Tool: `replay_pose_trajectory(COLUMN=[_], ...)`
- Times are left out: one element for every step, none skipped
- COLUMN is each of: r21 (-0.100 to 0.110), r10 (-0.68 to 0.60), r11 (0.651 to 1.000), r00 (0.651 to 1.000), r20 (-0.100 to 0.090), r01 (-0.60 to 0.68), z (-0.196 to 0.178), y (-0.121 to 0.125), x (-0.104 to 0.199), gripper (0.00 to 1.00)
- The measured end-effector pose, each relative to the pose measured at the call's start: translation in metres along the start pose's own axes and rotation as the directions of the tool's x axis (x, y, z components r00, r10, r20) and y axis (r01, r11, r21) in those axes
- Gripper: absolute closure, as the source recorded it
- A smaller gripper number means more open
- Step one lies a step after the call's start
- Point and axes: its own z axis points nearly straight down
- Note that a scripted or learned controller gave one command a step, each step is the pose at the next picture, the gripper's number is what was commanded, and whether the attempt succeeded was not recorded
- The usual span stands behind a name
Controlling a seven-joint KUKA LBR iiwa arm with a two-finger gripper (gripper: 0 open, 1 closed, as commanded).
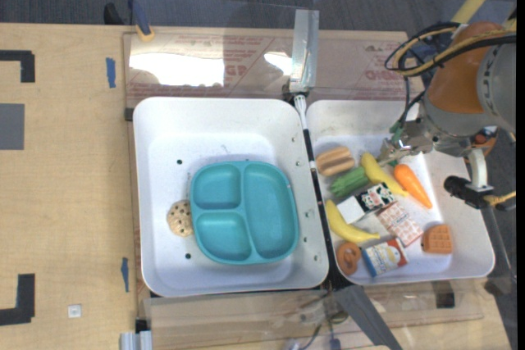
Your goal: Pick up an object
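The right bin [467, 262] holds a heap of toy food: a hot dog [335, 161], a green vegetable [349, 180], a small yellow banana [374, 170], a carrot [413, 185], a black-and-white carton [371, 200], a larger banana [349, 226], a pink box [399, 220], a waffle [437, 239], a donut [348, 258] and a blue-and-orange carton [384, 256]. My gripper [400, 146] hangs over the bin's upper right part, just above the carrot and the small banana. I see nothing in it.
The left bin [156, 135] holds a teal divided plate [244, 211] with a cookie [179, 217] beside its left edge. A ridge [310, 176] separates the two bins. The arm's orange band [459, 86] and cables rise at the right.
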Motion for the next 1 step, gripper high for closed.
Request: replay_pose_trajectory(r21=[-0.003], r10=[0.004], r11=[1.000], r00=[1.000], r20=[0.002], r01=[-0.004], z=[-0.0109], y=[0.0000], x=[-0.0026], gripper=[1.00])
